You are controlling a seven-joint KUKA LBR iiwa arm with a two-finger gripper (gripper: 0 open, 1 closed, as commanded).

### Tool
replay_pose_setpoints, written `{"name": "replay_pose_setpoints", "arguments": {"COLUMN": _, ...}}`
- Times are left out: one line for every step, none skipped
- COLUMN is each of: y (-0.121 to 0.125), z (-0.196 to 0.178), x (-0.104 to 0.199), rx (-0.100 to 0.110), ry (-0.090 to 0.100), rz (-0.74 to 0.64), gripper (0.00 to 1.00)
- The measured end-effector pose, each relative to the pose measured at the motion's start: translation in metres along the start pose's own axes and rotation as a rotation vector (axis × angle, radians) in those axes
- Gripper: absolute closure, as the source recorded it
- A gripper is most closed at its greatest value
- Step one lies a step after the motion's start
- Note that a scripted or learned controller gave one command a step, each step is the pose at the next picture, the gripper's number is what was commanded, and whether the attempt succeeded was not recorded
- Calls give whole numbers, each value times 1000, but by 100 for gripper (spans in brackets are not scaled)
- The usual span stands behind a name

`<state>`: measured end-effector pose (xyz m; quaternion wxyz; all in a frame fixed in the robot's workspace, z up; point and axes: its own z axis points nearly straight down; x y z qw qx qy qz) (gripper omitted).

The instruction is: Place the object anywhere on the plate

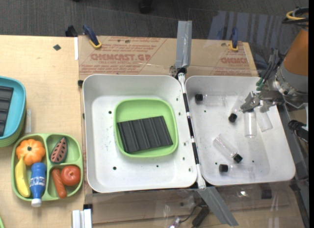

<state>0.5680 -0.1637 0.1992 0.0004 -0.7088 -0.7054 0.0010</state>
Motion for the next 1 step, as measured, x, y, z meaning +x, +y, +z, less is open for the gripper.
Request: {"name": "replay_pose_setpoints", "arguments": {"y": 0, "z": 0, "x": 0, "rx": 0, "ry": 0, "rz": 0, "gripper": 0}}
